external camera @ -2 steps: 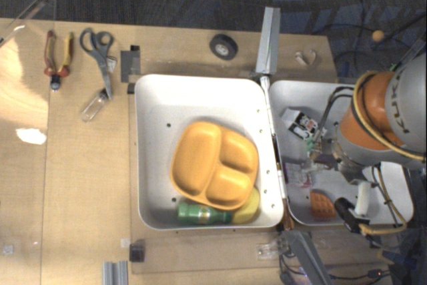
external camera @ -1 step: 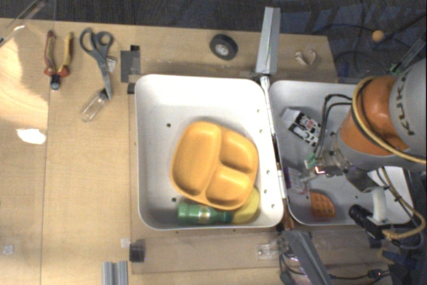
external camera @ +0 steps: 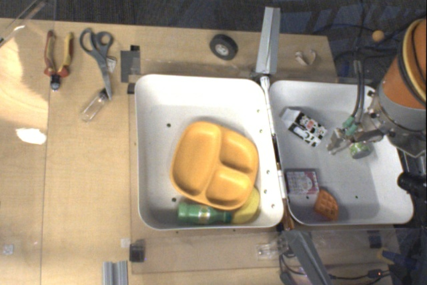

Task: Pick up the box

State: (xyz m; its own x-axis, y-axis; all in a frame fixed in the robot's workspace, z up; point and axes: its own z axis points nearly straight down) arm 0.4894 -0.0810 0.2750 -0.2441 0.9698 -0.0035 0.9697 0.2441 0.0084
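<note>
From above, the wooden worktop [external camera: 67, 163] carries two shallow white bins side by side. The left bin [external camera: 153, 143] holds a big yellow divided tray [external camera: 215, 163], tilted and lying over a green can [external camera: 200, 213] and a yellow-green fruit [external camera: 248, 207] near the bin's front wall. In the right bin [external camera: 373, 200], the box [external camera: 301, 181], small and pinkish-purple, lies flat close to the left wall, toward the front. Just beside it, nearer the front corner, sits a small orange-brown lump [external camera: 326, 204]. Farther back lies a small black-and-white packet [external camera: 306, 127], well apart from the box. The grey arm with its orange band [external camera: 403, 87] comes in from the right, and the gripper [external camera: 341, 141] hangs over the middle of the right bin, beside the packet and apart from the box. The jaws are blurred among cables; I cannot tell whether they are released or clenched. Nothing visible sits between them. On the worktop behind the left bin lie scissors [external camera: 100, 53], red-handled pliers [external camera: 56, 57] and a roll of black tape [external camera: 223, 46].
</note>
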